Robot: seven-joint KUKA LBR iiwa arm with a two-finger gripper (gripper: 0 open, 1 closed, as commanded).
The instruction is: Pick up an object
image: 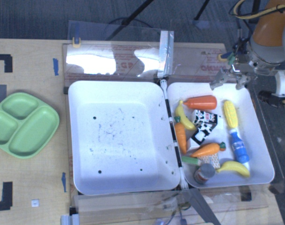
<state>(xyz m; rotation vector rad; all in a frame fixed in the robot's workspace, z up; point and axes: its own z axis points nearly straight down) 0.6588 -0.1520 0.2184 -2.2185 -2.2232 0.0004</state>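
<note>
Grey metal pincer [230, 80] hangs over back rim of right white plastic bin [263, 146], holding nothing; cannot tell if wide or narrow. Just below pincer: long orange plastic carrot [199, 101], yellow plastic corn cob [230, 113]. Further below: black-and-white cow-spotted toy [204, 124], blue-and-white tube [238, 146], yellow plastic banana [234, 167]. Far left: green divided plate [23, 123].

Bright, soft focus, glare on clear panel [114, 60]
</note>
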